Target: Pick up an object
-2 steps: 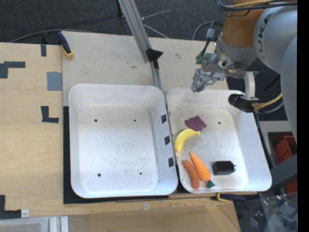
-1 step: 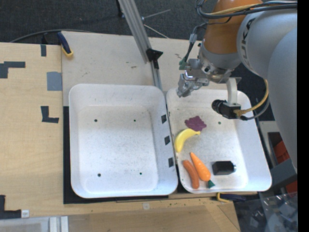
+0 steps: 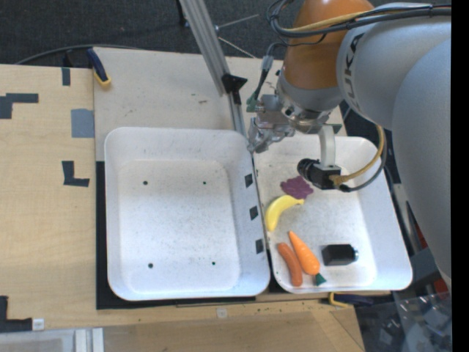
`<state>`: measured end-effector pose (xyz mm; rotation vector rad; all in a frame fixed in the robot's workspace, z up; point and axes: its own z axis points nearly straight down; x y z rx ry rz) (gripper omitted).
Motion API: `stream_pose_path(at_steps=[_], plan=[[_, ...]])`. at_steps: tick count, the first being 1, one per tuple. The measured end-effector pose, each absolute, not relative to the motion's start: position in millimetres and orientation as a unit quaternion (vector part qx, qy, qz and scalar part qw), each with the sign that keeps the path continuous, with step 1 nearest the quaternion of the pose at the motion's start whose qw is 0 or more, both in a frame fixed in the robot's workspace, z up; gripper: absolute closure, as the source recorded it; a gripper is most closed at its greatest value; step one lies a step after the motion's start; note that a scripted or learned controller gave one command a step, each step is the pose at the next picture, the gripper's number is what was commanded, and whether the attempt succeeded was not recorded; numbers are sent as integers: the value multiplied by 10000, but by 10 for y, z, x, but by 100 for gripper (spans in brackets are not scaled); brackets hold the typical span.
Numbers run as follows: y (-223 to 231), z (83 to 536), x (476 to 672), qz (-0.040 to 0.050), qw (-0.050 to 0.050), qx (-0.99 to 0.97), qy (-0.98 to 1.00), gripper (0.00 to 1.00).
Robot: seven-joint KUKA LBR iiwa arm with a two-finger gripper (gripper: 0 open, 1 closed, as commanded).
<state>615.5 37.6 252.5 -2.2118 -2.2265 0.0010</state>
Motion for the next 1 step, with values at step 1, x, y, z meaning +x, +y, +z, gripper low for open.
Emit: stream_pose_path(at_steps=[1], plan=[[849, 2527, 5881, 11, 17, -7048, -7094, 100]])
